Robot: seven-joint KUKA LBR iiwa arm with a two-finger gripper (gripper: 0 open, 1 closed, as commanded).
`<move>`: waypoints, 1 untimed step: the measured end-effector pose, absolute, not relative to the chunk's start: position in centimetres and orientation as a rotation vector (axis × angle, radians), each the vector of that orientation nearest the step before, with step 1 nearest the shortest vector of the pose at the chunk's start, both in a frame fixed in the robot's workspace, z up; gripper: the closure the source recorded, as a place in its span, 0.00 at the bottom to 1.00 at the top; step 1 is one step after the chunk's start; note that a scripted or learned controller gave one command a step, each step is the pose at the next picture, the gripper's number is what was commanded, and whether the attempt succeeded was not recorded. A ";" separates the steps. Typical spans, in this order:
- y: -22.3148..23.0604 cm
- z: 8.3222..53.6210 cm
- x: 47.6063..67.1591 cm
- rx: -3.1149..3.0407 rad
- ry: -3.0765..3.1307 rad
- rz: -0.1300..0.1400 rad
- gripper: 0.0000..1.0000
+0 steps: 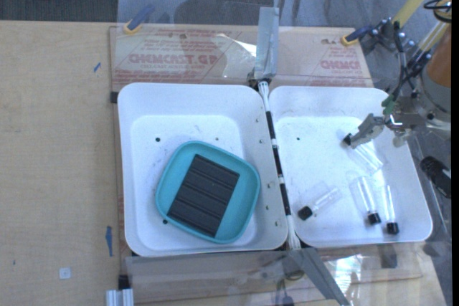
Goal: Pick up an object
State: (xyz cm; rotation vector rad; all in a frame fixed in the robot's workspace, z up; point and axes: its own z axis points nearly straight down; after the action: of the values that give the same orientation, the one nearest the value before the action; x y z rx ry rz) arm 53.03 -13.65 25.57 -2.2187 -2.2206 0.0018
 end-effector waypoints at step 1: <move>-22.4 13.4 55.9 -1.966 -2.449 0.000 0.00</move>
State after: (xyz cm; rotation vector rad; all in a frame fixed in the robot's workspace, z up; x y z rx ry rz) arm 55.93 -22.37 13.35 -1.9662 -2.4486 -0.0002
